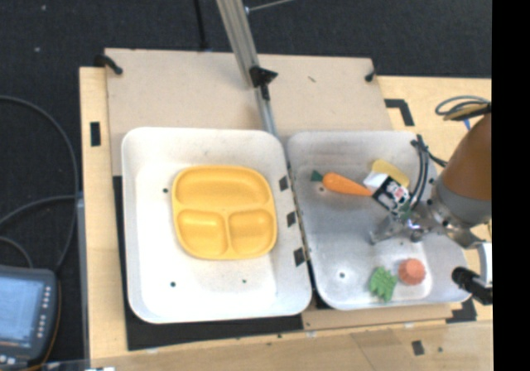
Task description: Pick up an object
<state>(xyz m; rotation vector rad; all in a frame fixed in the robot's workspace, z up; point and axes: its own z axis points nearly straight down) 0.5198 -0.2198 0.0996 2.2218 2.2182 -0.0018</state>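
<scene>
Green leaf (382,282) and red ball (412,271) share the right bin (348,278) with a carrot (346,185); fingers' (393,231) state unclear.

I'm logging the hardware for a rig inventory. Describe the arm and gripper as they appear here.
The arm enters from the right as a rounded segment with an orange-brown band above a grey wrist. Dark cables run along its near side. The gripper is metallic grey, with thin fingers and a small white-and-black block with red specks on top.
</scene>
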